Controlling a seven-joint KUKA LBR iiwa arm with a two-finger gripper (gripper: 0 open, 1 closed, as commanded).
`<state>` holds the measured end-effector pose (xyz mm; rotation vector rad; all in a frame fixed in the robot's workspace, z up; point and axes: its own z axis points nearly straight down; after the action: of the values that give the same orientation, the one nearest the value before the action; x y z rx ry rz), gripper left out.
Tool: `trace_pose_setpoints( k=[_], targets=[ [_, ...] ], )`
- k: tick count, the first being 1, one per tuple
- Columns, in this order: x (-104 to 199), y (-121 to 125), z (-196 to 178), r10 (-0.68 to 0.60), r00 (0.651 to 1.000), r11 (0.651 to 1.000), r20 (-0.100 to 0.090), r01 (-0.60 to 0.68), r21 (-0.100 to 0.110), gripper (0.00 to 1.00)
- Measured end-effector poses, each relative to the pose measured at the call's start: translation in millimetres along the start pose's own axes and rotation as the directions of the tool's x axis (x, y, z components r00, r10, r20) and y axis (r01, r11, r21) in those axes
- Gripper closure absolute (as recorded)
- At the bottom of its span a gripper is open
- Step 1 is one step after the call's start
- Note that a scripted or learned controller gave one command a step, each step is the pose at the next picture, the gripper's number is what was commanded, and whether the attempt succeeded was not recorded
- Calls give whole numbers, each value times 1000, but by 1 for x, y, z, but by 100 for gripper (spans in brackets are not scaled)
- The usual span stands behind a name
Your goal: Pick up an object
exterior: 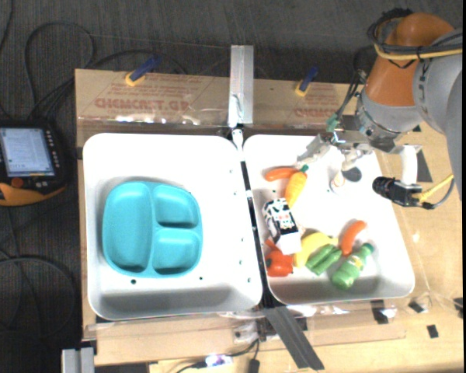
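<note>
Hovering my gripper (332, 155) over the right bin's (388, 278) far end; can't tell its state. Nearest target, yellow toy (296, 186), lies just left, long axis near-far, slightly tilted.

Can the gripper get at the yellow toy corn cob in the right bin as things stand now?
Probably yes. The yellow toy corn cob lies uncovered on the floor of the right white bin, with the gripper just above and beside it. Only the small orange toy carrot touches it.
</note>
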<state>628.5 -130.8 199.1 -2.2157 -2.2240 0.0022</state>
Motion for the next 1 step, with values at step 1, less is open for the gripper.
trace_pose_setpoints(
  k=[1],
  targets=[
    [83, -19, -75, -139, 990, 990, 2, 139, -1, 0]
  ],
)
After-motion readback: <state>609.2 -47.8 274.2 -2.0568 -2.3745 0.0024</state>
